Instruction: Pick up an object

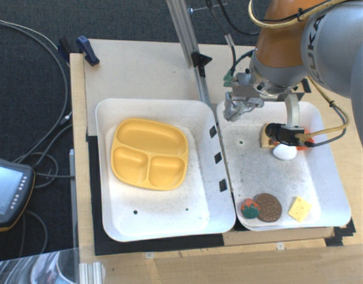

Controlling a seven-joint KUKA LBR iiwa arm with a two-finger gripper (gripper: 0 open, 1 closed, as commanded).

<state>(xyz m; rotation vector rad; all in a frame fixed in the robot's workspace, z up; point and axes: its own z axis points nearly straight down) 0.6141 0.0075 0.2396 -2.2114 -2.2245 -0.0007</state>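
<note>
My gripper (pixel 233 110) hangs over the upper left corner of the right bin (pixel 323 182), with nothing visibly held. A white egg-shaped thing (pixel 284 152) lies to its right in the same bin, next to a small tan piece (pixel 266 137). Along the bin's front edge sit a brown round cookie (pixel 268 207), a small red and green toy (pixel 250 207) touching its left side, and a yellow cheese wedge (pixel 299 209). All of these lie apart from the gripper.
A yellow divided plate (pixel 149 153) lies in the left bin (pixel 169 218). A slanted metal pole (pixel 187 34) rises behind the bins, close to the gripper's left. The ridge between the two bins carries black clips (pixel 217 157).
</note>
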